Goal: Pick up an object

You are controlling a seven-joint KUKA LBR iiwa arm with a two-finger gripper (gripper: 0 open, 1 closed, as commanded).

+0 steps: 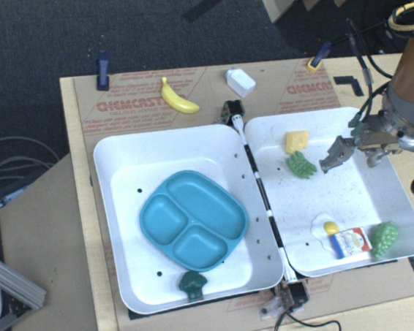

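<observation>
The right bin point(385, 179) holds a yellow block point(297, 140), a green leafy toy point(302, 165), a white-and-yellow egg toy point(327, 226), a red, white and blue carton point(350, 242) and a light green bunch point(384, 238). My gripper point(352, 159) hovers over the bin's upper right part, just right of the leafy toy. It is open, with nothing between its fingers. The left bin point(119, 170) holds a blue divided plate point(192, 218) and a dark green broccoli toy point(192, 284).
On the bench behind the bins lie a banana point(178, 98) and a white block point(241, 82). Blue clips point(102, 71) sit at the bench's back edge. A black latch point(231, 110) sits where the bins meet. Cables point(370, 41) run past the arm.
</observation>
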